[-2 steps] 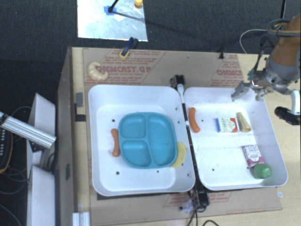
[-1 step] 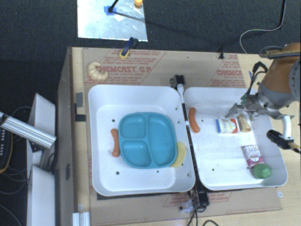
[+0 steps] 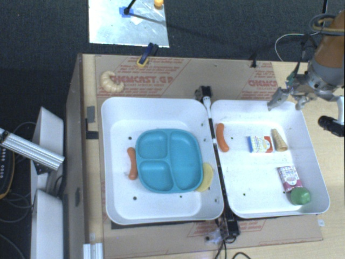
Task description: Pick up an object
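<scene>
My gripper (image 3: 287, 100) hovers over the far right edge of the right bin (image 3: 253, 204), its two fingers spread apart with nothing between them. In that bin lie an orange hot dog (image 3: 220, 137) at the left wall, a small blue, white and red carton (image 3: 260, 143), a brown cone-like piece (image 3: 278, 139), a pink packet (image 3: 287, 177) and a green ball (image 3: 299, 196). The left bin (image 3: 116, 144) holds a blue divided plate (image 3: 167, 159), an orange sausage (image 3: 131, 163) to its left and a yellow banana-like piece (image 3: 207, 177) at its right.
The arm's grey wrist (image 3: 326, 72) with cables rises at the upper right. A beige croissant-like item (image 3: 112, 80) and a blue-yellow clip (image 3: 146, 55) rest on the cardboard behind the bins. A silver sheet (image 3: 127, 15) lies farther back.
</scene>
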`<move>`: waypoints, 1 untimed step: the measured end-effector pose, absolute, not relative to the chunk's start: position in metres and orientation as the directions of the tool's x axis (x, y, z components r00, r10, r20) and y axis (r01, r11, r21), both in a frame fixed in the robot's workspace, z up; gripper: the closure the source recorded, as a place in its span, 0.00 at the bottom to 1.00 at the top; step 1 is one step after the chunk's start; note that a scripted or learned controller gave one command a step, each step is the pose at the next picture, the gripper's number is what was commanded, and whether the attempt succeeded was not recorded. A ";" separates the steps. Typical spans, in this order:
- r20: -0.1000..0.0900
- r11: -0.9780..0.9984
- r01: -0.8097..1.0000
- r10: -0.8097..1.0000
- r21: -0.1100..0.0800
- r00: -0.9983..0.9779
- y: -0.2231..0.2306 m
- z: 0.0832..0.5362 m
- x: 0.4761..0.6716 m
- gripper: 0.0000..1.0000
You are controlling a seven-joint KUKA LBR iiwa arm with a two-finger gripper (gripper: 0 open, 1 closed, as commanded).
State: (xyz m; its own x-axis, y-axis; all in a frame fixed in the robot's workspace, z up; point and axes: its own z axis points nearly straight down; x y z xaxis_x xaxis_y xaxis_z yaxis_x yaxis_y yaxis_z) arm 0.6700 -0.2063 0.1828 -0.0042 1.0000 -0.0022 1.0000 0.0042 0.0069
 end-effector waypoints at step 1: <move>0.000 0.001 1.000 1.000 0.001 -0.001 -0.207 0.102 0.595 0.00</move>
